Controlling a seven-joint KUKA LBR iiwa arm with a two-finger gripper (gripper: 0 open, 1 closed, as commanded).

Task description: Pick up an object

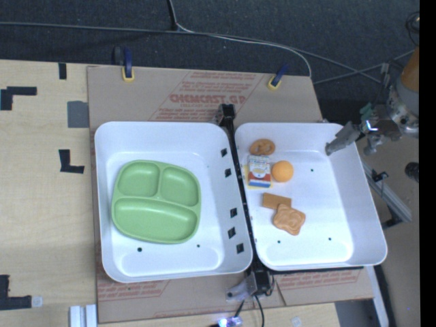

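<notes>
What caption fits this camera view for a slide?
Gripper at the right bin's far right edge; orange ball and snacks inside; green plate in left bin.

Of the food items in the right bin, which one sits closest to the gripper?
The orange ball. It lies furthest right among the items, toward the gripper at the bin's upper right rim; the cookie, carton and toast pieces lie further off.

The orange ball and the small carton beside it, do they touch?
Touching. The camera view shows the orange ball resting against the right edge of the small carton, no gap between.
</notes>
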